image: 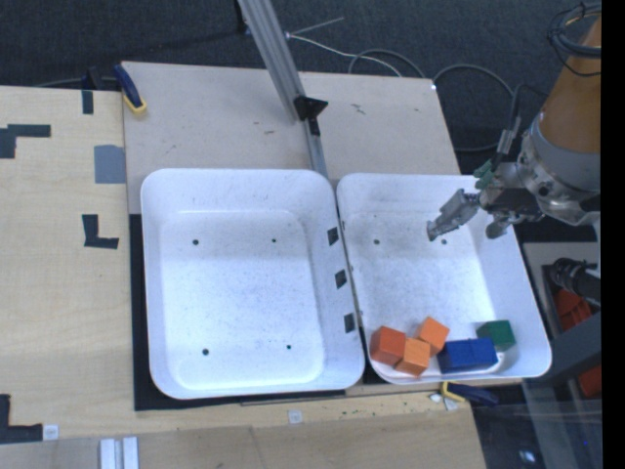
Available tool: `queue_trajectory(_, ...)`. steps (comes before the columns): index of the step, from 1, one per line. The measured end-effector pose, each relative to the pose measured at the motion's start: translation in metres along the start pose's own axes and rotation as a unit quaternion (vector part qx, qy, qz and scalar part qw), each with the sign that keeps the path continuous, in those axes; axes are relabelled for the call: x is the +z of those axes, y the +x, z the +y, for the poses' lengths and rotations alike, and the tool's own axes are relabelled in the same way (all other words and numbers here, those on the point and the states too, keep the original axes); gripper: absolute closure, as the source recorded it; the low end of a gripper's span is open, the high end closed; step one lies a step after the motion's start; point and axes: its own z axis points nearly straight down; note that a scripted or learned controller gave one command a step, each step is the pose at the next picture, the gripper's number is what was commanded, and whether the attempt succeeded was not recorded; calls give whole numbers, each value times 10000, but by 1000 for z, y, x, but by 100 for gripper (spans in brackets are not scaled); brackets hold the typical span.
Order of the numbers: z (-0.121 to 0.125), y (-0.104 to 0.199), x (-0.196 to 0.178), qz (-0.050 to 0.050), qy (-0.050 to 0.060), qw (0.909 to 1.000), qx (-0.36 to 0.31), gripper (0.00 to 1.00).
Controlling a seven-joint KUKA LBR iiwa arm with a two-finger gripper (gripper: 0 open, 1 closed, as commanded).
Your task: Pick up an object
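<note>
Hiding their gap, jaws (441, 227) over right bin (508, 262)

Two shallow white bins sit side by side on the worktop (391, 115) — the left bin (156, 262) and the right bin (508, 272). Blocks number five, all gathered at the near edge of the right bin: three orange ones (389, 343) (434, 333) (416, 356), one blue block (467, 355) and one green block (498, 333). One arm (571, 115) reaches in, carrying one tool (447, 219). One slanted metal rail (273, 42) — a single piece — crosses the far side of the worktop.
</note>
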Motion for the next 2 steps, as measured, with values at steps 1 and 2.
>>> queue_trajectory(1,-14,43,-115,-3,-18,10000,12,0)
queue_trajectory(2,-16,-30,-41,-14,58,10000,72,0)
